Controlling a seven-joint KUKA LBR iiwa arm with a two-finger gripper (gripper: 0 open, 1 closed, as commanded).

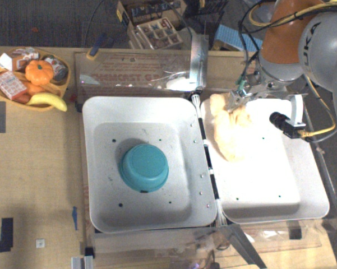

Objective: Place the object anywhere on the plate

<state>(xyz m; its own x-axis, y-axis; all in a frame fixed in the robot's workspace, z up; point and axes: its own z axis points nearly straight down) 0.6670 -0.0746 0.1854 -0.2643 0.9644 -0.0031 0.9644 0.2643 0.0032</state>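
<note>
With the gripper (235, 102) low over the pale cream, soft crumpled object (231, 129) in the right white bin (280, 206), grip state indeterminate, we should confirm a firm hold before lifting clear of the bin wall toward the round teal plate (144, 167) in the left white bin (101, 206).

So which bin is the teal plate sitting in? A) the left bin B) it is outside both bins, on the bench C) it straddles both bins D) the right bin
A: the teal plate lies on the floor of the left bin, while the pincer is over the right bin, by a pale cloth-like object.
</note>
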